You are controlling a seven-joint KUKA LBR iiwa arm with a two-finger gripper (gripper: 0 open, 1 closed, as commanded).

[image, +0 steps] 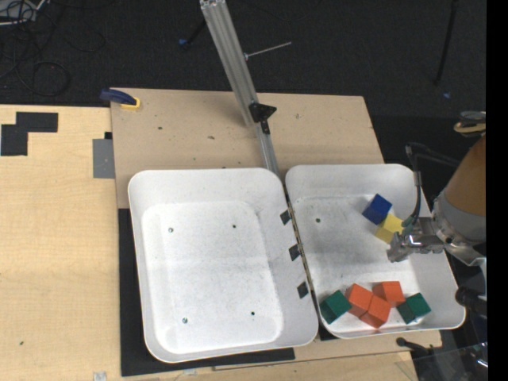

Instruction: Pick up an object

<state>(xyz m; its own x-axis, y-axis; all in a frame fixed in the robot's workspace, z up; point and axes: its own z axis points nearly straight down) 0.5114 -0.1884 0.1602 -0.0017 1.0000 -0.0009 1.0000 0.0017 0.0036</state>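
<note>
In the right bin [349, 182], a blue block [378, 208] rests against a yellow block [389, 228] near the right wall. Along the front edge lies a cluster: a green block [335, 305], three orange blocks [361, 298] [388, 291] [378, 312] and a second green block [413, 307]. My gripper [402, 245] hangs low at the bin's right side, just below and right of the yellow block and touching or nearly touching it. Nothing is seen held in it.
The left bin [159, 189] sits beside the right one, with black clips [294, 251] along the shared rim. A slanted aluminium bar [234, 58] rises behind the bins. The arm's orange band [468, 182] is at the right edge.
</note>
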